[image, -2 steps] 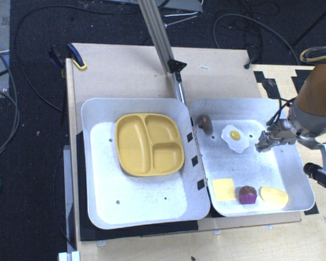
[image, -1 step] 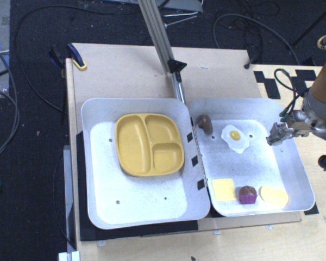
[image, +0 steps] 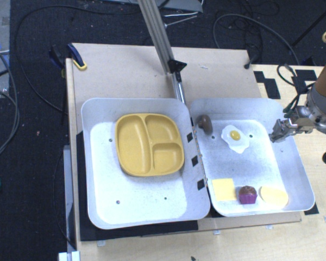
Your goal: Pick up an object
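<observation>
Nothing picked up yet. Gripper over the right bin's right edge, jaw state impossible to tell. Fried egg nearest, just left of it; cheese slice and purple piece lying along the near side.

Even overhead light is bright on the white bins; the floor is dark, shadows faint, focus slightly soft.

Yellow divided tray – smooth plastic, slight sheen. Both white bins matt, speckled. Worktop – pale bare wood, matt. Fried-egg toy at 3 o'clock – glossy.
</observation>
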Robot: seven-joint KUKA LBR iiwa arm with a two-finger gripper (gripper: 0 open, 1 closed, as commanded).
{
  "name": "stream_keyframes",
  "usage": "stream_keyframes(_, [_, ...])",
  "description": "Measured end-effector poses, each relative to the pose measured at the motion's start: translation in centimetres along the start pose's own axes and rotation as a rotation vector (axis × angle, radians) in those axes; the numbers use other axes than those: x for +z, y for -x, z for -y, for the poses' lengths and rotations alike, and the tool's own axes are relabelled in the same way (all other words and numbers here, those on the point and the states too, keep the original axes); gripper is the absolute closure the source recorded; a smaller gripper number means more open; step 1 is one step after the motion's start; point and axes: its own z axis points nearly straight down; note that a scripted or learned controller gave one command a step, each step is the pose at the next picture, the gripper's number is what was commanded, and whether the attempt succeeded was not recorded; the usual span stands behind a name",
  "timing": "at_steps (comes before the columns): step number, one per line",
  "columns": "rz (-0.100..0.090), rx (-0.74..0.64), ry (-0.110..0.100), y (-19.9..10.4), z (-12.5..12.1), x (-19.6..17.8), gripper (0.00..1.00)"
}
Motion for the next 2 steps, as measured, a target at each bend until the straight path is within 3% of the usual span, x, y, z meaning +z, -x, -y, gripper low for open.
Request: stream_keyframes(2, [-0.003,-0.006,-0.003,-9.9,-0.5,-0.1,1.0])
